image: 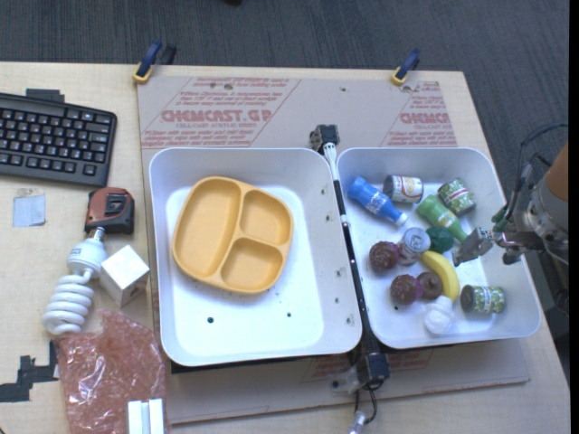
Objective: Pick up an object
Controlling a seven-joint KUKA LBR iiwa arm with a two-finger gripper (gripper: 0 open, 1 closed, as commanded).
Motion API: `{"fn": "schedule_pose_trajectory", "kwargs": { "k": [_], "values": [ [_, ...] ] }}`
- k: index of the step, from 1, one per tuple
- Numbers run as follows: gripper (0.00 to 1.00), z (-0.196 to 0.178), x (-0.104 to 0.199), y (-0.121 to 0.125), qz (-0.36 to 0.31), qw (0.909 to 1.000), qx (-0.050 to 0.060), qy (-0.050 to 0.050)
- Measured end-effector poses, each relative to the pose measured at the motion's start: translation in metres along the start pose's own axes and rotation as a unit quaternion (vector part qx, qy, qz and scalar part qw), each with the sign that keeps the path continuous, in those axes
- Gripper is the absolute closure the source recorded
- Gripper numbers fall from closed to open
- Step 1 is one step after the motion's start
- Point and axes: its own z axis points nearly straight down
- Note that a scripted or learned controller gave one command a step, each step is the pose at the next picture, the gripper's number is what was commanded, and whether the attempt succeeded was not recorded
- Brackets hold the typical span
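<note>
Claw [486,247] spread open and holding nothing at the right bin [520,328]'s far edge, just beside the banana [441,272] among the cans: probably light, smooth, slightly curved, best pinched across its middle.

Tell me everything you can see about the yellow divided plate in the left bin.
The yellow plate is a rounded, shallow tray that looks like matte plastic, split by raised ridges into three compartments: one large on its left, two smaller on its right. All three hold nothing. It lies flat and right side up on the floor of the left bin, toward the far left part, slightly rotated, apart from the bin's walls.
</note>
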Motion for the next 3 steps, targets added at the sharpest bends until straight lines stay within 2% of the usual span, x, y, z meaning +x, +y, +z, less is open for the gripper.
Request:
{"fn": "schedule_pose_trajectory", "kwargs": {
  "k": [1,2,3],
  "values": [
    [0.00,0.108,0.003,-0.013,0.001,1.0000,-0.001,0.000],
    [1.00,0.098,0.003,-0.012,0.002,1.0000,-0.002,0.000],
    [0.00,0.098,0.003,-0.012,0.002,1.0000,-0.002,0.000]
  ]
}}
